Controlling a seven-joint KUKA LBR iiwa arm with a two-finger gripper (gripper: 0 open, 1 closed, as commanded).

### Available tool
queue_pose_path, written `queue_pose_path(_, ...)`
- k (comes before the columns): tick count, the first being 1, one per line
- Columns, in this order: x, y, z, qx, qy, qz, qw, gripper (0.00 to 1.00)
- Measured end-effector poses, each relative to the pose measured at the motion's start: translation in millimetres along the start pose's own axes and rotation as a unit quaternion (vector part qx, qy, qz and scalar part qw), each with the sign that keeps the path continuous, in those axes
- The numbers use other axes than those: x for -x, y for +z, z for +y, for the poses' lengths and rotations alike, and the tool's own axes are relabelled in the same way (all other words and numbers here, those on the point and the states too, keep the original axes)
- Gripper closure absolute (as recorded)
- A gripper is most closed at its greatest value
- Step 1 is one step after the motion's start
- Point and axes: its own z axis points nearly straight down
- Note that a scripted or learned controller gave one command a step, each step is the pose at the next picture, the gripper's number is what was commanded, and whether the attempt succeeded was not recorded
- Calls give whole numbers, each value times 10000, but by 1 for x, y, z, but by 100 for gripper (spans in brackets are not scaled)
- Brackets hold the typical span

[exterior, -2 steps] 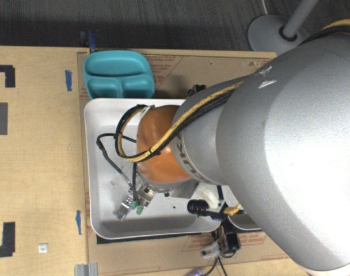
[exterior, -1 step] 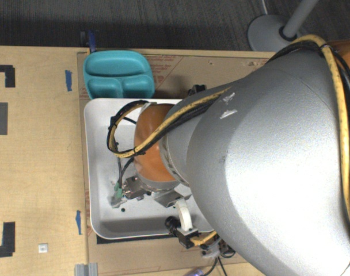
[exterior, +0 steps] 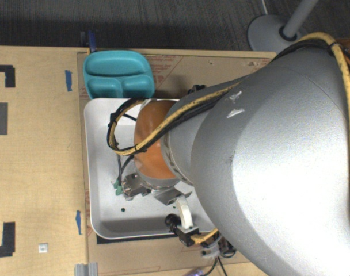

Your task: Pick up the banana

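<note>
Bins first: I am counting one white bin (exterior: 100, 171), one teal tray (exterior: 118, 73) sitting just past that bin's far rim, and one yellow-and-black cable (exterior: 120, 148) looping over the bin's floor. My arm (exterior: 267, 154) is covering most of the bin, its orange band (exterior: 149, 145) hanging above the bin's middle. My claw (exterior: 124, 187) is reaching down inside the bin; I cannot tell whether it is open or closed. I cannot tell where the banana is lying.
</note>
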Motion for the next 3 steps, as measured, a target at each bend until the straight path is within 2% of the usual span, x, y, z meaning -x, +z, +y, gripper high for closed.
queue_pose_path(3,-1,-29,1,11,-16,-9,10000,100)
